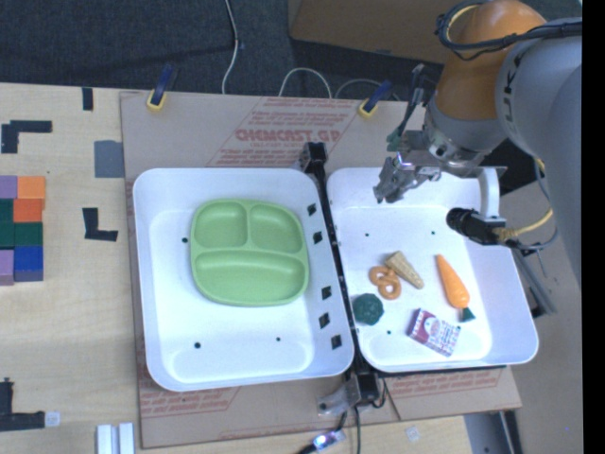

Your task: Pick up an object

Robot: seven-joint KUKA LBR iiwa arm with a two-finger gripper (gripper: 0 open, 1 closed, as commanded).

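The gripper point(389, 189) hovers empty, fingers slightly parted. The carrot point(452, 283) appears light and rigid; grasp across its midsection.

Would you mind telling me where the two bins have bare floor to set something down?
Left bin: bare strip around the green plate, widest along its near edge. Right bin: far half open, below the gripper. Crowded near half: pretzel, cone, carrot, green ball, packet.

Grey arm point(529, 74) reaches in from the right, claw point(392, 189) pointing down
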